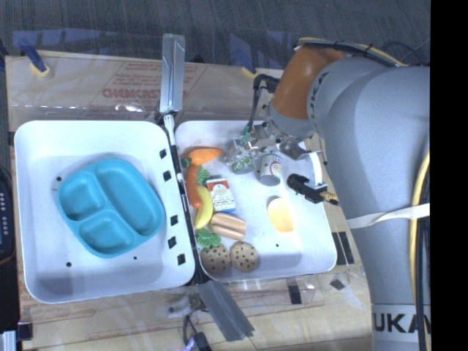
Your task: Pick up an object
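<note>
Camera view puts the grey arm with the orange band (307, 86) reaching in from your right, its wrist bent down over the far part of the right-hand shallow white bin (311, 251). You'll see the two-finger gripper (247, 152) low over the bin floor near the far wall; whether it is clenched or released cannot be told, since clutter and glare hide it. Just beside it lies a small silver can with a red label (270, 170), tipped on its side. Along that bin's left wall you have an orange carrot-shaped toy (204, 154), a red-orange pepper-like piece (192, 183), a yellow toy banana (205, 210), a small red and white carton (220, 195), a tan toy hot-dog bun (228, 227) and two brown chocolate-chip cookies (229, 257) at the near edge. A pale yellow soft wedge (280, 215) lies apart toward the middle. The left-hand shallow white bin (44, 269) carries a blue three-compartment plastic tray (110, 205).
</note>
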Robot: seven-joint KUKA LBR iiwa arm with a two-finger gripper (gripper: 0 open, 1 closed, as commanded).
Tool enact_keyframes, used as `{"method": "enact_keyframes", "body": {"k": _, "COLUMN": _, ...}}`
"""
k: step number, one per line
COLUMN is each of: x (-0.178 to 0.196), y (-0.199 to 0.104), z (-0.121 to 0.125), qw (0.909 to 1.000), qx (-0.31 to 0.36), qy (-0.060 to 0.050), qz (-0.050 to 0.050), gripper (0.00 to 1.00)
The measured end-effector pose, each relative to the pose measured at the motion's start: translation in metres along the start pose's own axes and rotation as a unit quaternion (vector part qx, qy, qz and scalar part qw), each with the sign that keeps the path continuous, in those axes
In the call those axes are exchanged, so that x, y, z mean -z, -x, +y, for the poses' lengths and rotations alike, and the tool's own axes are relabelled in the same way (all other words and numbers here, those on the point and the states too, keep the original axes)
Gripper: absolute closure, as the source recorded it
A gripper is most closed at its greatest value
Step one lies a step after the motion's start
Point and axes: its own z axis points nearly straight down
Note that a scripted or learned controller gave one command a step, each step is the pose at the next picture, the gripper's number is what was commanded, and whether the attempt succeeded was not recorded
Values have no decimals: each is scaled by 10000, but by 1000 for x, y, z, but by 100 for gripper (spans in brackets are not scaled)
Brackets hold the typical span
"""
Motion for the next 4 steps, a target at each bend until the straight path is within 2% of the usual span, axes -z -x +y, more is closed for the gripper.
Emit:
{"method": "enact_keyframes", "body": {"k": 1, "x": 126, "y": -46, "z": 13, "qw": 9999, "qx": 112, "qy": 40, "qz": -3, "gripper": 100}}
{"method": "enact_keyframes", "body": {"k": 2, "x": 26, "y": -49, "z": -90, "qw": 9997, "qx": 217, "qy": -68, "qz": 27, "gripper": 100}}
{"method": "enact_keyframes", "body": {"k": 3, "x": 178, "y": -96, "z": -70, "qw": 10000, "qx": -38, "qy": 27, "qz": 1, "gripper": 100}}
{"method": "enact_keyframes", "body": {"k": 4, "x": 284, "y": -70, "z": -131, "qw": 9948, "qx": -1018, "qy": 6, "qz": -6, "gripper": 100}}
